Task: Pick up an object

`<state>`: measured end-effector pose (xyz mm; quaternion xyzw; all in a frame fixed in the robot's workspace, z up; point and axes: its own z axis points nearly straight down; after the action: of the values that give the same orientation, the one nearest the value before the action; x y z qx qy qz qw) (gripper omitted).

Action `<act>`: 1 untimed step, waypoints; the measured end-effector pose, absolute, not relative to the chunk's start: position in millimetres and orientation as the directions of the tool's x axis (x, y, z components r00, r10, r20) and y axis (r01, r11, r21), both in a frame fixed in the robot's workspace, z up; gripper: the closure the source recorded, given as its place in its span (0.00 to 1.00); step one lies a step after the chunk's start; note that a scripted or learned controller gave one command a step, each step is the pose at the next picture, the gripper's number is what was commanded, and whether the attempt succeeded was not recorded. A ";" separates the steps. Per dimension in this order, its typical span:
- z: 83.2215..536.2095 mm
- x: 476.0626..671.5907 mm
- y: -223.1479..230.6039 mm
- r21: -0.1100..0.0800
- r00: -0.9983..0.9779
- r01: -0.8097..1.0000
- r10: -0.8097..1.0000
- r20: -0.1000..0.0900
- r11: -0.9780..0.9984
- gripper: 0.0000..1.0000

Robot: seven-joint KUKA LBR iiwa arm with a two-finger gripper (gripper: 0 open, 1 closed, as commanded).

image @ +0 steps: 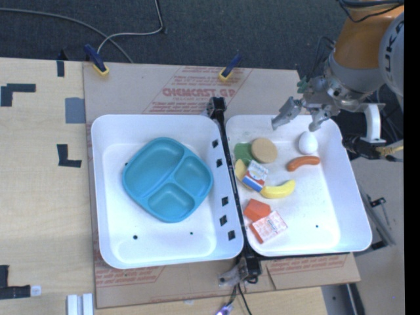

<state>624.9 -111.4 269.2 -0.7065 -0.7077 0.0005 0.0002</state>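
Hovered above the far edge of the right bin (pixel 348 176), gripper (pixel 302 120) tilted down, jaws spread wide with nothing between them. Lay closest beneath it: a white egg (pixel 308 142), near the far right corner of that bin, just under the right-hand finger but apart from it. Rested beside the egg, a little nearer the middle: an orange sausage (pixel 302 163). Sat further toward the bin's left wall: a round tan bun (pixel 264 150) touching a green piece (pixel 243 151), a small blue-and-white packet (pixel 255 175), a yellow banana (pixel 278 189), an orange block (pixel 257 209) and a red-and-white packet (pixel 270 226) toward the near edge. Held in the left bin (pixel 105 176): a blue divided plate (pixel 168 179), lying at a slant.

Judged as the step before a descent, no object yet taken. Likely target: the egg, though not certain from the pose alone. Risks from here: a smooth, round egg squirting out sideways as the fingers close; a finger catching the bin's far rim on the way down, given how close to that edge the egg lay; the sausage nudged or pinched along with it. Also possible: a closing on air if the descent landed between egg and wall.
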 end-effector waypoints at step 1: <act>169.4 599.4 -134.5 -0.003 0.000 1.000 1.000 0.000 0.000 0.00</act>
<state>599.4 -134.5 169.4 -0.7069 -0.7073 0.0010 0.0013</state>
